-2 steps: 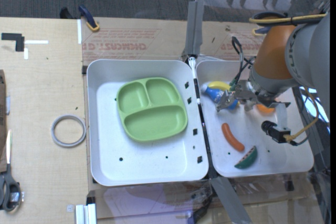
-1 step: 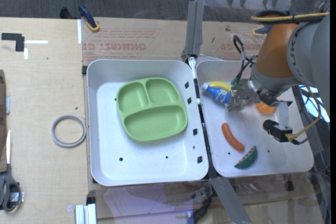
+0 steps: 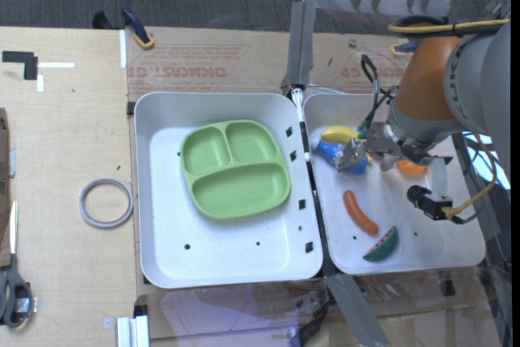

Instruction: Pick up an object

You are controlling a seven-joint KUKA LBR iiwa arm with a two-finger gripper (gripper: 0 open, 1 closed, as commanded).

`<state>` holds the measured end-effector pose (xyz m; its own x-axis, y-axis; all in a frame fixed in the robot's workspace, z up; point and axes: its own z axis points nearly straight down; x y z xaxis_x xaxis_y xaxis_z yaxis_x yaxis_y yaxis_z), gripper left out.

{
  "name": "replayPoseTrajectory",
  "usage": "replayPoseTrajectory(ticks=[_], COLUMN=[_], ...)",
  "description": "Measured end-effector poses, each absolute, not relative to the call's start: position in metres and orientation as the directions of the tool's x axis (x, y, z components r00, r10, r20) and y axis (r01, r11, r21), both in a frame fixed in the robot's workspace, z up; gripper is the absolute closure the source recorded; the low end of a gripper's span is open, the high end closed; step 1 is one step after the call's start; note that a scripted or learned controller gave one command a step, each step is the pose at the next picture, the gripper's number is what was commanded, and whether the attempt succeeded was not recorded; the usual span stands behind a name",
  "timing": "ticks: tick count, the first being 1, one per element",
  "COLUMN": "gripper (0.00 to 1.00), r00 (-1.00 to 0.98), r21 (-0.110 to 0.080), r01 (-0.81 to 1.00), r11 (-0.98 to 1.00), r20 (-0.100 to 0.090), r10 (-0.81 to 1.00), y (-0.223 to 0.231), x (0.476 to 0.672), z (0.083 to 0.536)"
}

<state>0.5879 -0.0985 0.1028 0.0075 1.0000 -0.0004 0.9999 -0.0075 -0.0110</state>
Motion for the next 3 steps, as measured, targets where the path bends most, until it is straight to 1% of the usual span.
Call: replayPoseTrajectory(ticks=[1,2,3], gripper=[1.00,0.00,1.00], r00=[0.011,0.010,0.012], r21=[-0.015,-0.015,-0.019], r01=[1.000,1.000,1.000], r11=[-0.011,-0.010,-0.012], r20=[0.000,0.000,0.000], r10=[1.000,1.000,1.000], y=[-0.1000,-0.0998,-0.1011], x=[0.5876,0.5877,0.5875], z=[0.1094,0.1094,0.1155])
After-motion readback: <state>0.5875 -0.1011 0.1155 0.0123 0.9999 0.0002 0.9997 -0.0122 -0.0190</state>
